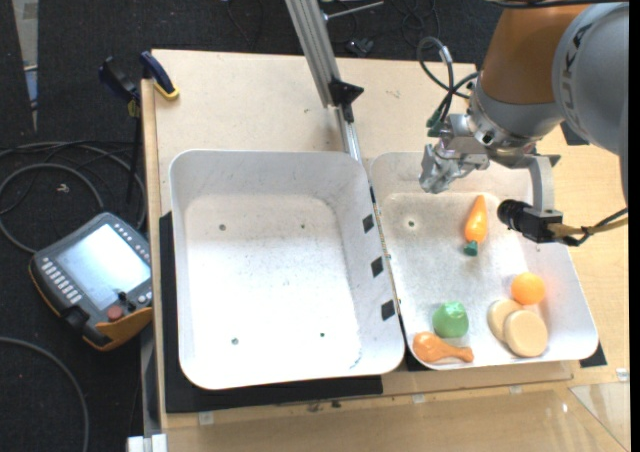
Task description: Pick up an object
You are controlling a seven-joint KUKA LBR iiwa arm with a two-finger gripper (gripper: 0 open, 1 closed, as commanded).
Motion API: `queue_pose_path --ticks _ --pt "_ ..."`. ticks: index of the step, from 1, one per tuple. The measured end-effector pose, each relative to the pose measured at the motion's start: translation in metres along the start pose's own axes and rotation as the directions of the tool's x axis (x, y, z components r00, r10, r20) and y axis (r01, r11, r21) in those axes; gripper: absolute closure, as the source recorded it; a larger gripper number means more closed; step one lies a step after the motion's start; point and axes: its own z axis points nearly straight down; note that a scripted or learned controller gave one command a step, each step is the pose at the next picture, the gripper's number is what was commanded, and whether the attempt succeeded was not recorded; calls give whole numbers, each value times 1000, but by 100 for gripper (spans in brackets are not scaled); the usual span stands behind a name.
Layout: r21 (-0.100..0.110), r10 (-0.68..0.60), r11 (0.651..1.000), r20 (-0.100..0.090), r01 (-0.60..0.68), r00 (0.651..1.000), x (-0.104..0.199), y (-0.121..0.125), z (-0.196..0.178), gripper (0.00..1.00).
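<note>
My gripper [436, 176] hangs over the back left part of the right bin [420, 260], with nothing visibly in it. An orange carrot [476, 219] with a green tip lies just to its right and nearer the front. An orange ball [528, 288] rests by the right wall. A green round object [451, 319], an orange gourd-shaped piece [441, 347] and a beige bread-like piece [519, 328] lie along the front edge.
The left bin [182, 180] sits beside the right one, sharing a raised divider [378, 240]. A slanted metal pole [312, 30] stands behind the bins. A black attachment [527, 219] juts from the arm over the right bin. A teach pendant [95, 278] lies off the bench at left.
</note>
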Motion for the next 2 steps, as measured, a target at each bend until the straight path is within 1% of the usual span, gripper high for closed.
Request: queue_pose_path --ticks 1,2 --pt "1 0 1000 0 0 1000 48 -15 -7 100" --pt "3 -1 1000 0 1 1000 97 -29 9 100"
